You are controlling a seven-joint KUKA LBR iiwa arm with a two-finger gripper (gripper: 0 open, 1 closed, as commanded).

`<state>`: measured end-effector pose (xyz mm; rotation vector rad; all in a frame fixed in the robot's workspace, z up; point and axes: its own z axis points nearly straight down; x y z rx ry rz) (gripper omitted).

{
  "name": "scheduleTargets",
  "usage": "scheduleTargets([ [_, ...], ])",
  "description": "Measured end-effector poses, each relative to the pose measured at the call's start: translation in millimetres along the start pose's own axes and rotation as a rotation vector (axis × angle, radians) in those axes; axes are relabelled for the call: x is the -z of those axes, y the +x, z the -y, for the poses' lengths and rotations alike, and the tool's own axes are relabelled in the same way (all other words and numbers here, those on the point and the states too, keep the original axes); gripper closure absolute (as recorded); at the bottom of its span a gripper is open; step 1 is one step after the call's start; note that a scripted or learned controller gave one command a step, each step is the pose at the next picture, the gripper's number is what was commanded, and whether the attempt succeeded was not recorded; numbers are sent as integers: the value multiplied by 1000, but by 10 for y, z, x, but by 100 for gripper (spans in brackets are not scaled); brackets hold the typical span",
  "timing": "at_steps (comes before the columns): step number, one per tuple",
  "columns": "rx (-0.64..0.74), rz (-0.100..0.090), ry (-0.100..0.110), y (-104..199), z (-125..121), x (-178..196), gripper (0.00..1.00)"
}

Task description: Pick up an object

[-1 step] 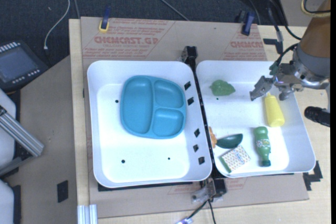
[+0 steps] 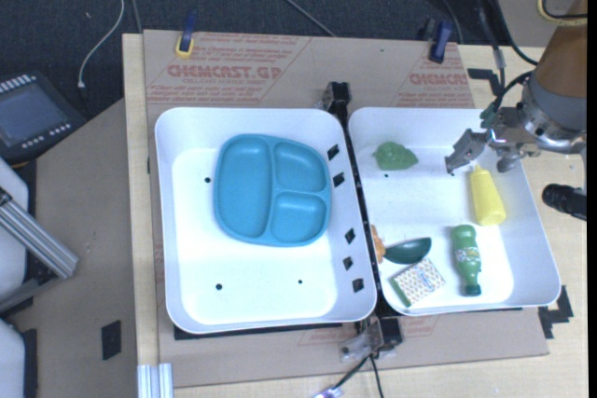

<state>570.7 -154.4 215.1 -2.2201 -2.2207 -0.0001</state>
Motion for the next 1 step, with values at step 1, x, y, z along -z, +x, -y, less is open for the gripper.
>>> scheduleTargets([
  [1, -1, -1, 4, 75, 12, -449, 0],
])
